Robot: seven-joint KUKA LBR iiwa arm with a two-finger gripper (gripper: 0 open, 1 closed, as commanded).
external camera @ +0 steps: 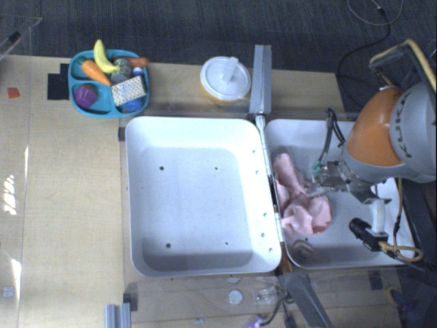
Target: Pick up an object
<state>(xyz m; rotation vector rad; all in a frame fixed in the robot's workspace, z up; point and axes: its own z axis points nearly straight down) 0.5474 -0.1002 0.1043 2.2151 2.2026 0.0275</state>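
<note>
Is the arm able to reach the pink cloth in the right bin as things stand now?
Probably yes. The gripper hangs right beside the pink cloth in the right bin, and nothing lies on top of the cloth.

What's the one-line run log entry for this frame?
arm: over right bin | tool: at pink cloth | cloth: in bin, by left wall | grasp: unconfirmed | left bin: untouched

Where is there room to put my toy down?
The left bin has a wide bare floor between its four walls. The right bin is crowded: a pink cloth lies by the divider, with the robot's hand right beside it.
</note>
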